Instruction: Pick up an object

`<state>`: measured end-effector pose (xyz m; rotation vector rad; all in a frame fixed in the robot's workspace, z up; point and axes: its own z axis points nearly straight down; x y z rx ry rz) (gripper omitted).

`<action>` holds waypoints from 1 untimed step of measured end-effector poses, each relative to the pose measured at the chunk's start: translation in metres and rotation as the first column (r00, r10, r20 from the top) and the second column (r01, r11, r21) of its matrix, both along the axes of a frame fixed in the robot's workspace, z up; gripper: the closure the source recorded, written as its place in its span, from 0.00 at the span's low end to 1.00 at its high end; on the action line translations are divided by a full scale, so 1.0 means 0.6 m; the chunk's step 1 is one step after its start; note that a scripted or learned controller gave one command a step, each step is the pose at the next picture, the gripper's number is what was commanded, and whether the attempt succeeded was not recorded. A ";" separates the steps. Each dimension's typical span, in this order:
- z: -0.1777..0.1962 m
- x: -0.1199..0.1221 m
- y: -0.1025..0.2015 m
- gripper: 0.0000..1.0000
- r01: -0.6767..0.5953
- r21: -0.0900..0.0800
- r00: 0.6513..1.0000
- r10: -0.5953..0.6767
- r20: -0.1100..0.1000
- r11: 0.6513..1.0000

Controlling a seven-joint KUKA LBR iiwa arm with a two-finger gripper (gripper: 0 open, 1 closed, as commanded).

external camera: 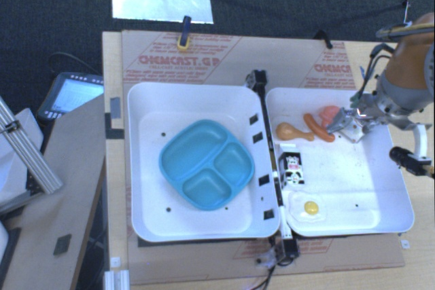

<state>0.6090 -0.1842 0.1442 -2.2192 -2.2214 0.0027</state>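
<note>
Item: toy sausage point(319, 127), orange-red, lying flat at about 11 o'clock in the right bin point(387, 214). Likeliest target, by judgement, since it lies nearest the tool. Not lifted; rests on the bin floor.

Adjoining: pink piece point(329, 113), touching or just beside the sausage at its 1 o'clock; identity unclear. Tan drumstick-shaped toy point(292, 131), just beside the sausage at its 9 o'clock.

Tool: gripper point(348, 124), at the sausage's 3 o'clock, low over the bin, close to the sausage's right end. Finger state: cannot tell; the metal parts blur together at this slant. Nothing seen held between them.

Further contents, right bin: black-and-white carton point(293, 169) at 8 o'clock; fried egg toy point(309, 208) at 7 o'clock. Both well apart from the gripper.

Left bin point(146, 214): blue divided plate point(206, 163), centred, bare.

Progress, judged: approach made; grasp not confirmed; lift not done. Remaining: close on an object, raise it clear of the bin floor. Risk: three toys crowd together, so a close may nudge or catch a neighbour.
</note>
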 end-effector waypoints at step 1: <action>-0.089 0.000 0.018 0.00 -0.004 0.001 1.000 0.004 0.000 1.000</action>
